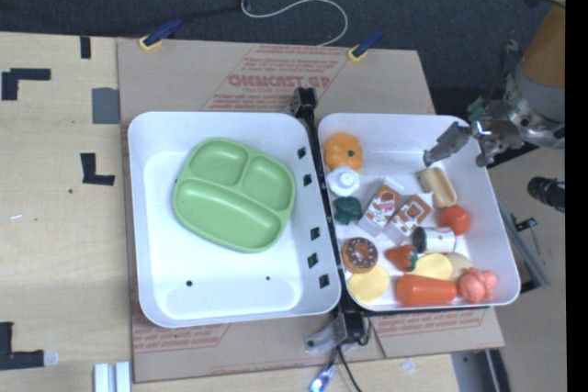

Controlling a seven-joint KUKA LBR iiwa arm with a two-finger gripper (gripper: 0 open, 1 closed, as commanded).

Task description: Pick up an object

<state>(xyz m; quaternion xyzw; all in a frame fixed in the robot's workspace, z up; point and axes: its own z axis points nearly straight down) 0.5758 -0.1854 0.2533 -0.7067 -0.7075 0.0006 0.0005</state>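
Note:
The right bin holds a heap of toy food: an orange pumpkin, a small white bottle, a dark green piece, two little cartons, a tan bread roll, a red tomato, a chocolate donut and an orange carrot. My gripper hovers over the bin's upper right corner, just above the bread roll. It is open, with nothing between its fingers.
The left bin carries a green divided plate. A black hinge strip runs between the two bins. A yellow piece and a pink piece lie at the right bin's front edge.

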